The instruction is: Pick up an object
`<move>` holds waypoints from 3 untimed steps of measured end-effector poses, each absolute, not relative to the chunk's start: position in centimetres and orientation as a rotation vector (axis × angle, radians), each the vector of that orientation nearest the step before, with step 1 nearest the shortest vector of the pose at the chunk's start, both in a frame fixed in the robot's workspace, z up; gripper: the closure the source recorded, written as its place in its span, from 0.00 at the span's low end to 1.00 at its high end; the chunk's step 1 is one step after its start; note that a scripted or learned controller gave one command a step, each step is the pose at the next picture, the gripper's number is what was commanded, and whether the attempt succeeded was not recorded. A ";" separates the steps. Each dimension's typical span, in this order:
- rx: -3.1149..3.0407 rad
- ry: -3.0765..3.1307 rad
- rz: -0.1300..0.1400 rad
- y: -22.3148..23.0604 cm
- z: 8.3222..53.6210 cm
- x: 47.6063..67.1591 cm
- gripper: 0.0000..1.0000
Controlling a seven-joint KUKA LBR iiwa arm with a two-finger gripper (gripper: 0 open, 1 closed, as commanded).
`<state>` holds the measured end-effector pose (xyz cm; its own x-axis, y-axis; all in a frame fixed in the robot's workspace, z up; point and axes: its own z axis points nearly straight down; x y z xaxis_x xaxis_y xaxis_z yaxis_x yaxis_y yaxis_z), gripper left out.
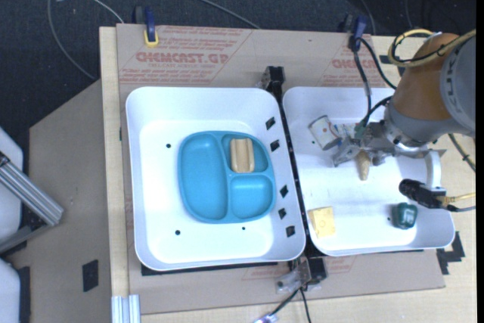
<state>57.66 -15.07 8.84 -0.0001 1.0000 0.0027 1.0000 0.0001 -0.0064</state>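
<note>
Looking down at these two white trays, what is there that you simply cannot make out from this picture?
- The tool over the right white bin: its parts are small and blurred, so its state is unclear.
- The small pale object under the tool: too small to identify or to tell whether it is held.
- The small teal object: too blurred to name.
- The grey arm with orange band: cut off by the right edge.

Arm [446, 87] cut by right edge; gripper [355, 151] blurred.
</note>
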 end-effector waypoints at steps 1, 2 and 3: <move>-2.221 -2.221 -0.002 -15.1 10.3 57.8 1.00; -2.225 -2.226 -0.005 -15.8 15.3 58.7 1.00; -2.224 -2.226 -0.005 -16.0 19.8 58.4 1.00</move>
